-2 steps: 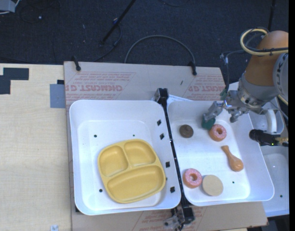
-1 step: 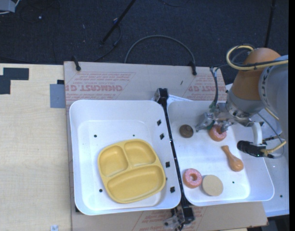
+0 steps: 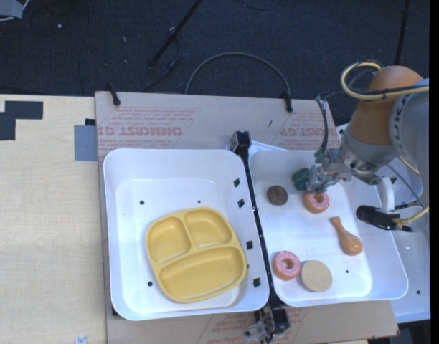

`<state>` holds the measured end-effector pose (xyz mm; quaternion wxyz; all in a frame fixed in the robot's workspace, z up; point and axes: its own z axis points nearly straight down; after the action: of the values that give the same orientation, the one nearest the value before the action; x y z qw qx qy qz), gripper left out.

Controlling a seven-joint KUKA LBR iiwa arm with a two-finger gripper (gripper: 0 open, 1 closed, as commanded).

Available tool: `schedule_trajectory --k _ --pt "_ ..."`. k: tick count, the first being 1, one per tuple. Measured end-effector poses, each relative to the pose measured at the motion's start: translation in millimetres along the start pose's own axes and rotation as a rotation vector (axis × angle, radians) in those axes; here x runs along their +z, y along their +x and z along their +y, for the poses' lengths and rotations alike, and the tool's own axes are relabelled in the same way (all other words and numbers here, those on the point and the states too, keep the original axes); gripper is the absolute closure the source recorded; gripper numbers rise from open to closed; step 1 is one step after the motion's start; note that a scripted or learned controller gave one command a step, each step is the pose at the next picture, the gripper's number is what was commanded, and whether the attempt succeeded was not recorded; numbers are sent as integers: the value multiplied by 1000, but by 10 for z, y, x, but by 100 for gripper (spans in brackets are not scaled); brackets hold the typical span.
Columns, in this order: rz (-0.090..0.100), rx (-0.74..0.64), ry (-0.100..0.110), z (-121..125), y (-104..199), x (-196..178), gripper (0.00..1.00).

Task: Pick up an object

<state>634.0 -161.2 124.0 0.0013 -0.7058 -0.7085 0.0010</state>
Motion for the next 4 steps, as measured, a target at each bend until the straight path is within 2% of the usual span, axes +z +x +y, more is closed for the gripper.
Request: schedule_trajectory --k 1,2,3,4 --pt "-1 2 -6 37 10 -433 100" --pt "-2 2 -7 46 -16 -1072 100" --pt "-1 0 -6 50 -26 -1491 100" --pt "2 -1 2 -13 491 -1313 100"
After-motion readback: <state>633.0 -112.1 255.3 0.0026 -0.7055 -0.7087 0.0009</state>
